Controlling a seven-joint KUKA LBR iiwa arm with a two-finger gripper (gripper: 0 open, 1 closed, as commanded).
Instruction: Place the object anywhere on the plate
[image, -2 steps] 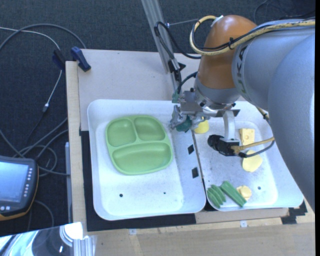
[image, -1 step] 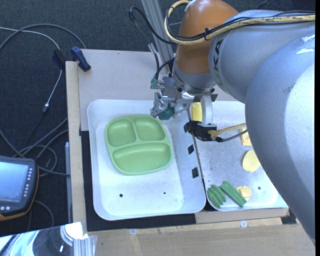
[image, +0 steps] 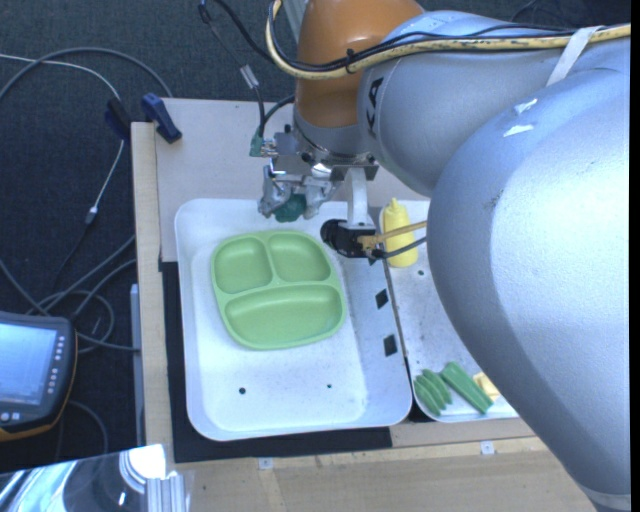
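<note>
Over the pale counter (image: 210, 150) the smooth grey arm (image: 520, 200) looms largest. Below, a speckled white bin (image: 290, 395) carries a glossy green three-compartment plate (image: 278, 288). Just beyond its far rim, the metal gripper (image: 290, 203) pinches a small teal object (image: 291, 208).

grey arm (image: 520, 200), orange band, yellow cable (image: 420, 50)

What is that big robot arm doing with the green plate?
The grey arm's claw hangs just past the far edge of the green divided plate in the left white bin. A small dark green thing sits at its tip. Nothing is on the plate yet. A yellow bottle and green pea pods lie in the right bin.
</note>
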